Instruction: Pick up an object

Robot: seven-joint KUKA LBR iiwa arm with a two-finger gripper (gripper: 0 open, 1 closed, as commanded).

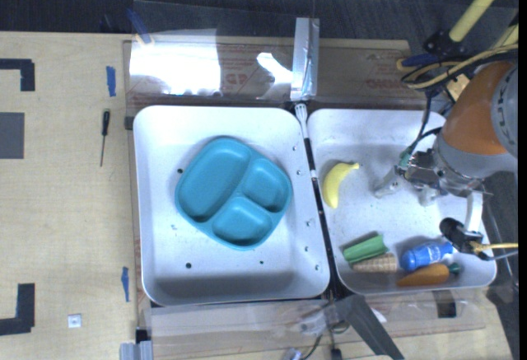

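1. Right bin (362, 129): along its near wall lie one green cylinder (364, 248), one blue bottle (425, 254) and one orange carrot (426, 274).
2. Farther in, one banana (336, 182) lies left of the gripper (405, 182); I cannot tell the jaws' state.
3. Left bin (156, 185): one blue divided tray (234, 190).

Lighting: bright and even for you, from overhead. Glare: strong white patch on the clear panel (198, 66) behind the left bin (156, 268). Shadows: soft, short beneath the banana (337, 181). Focus: slightly soft throughout; colours cool.
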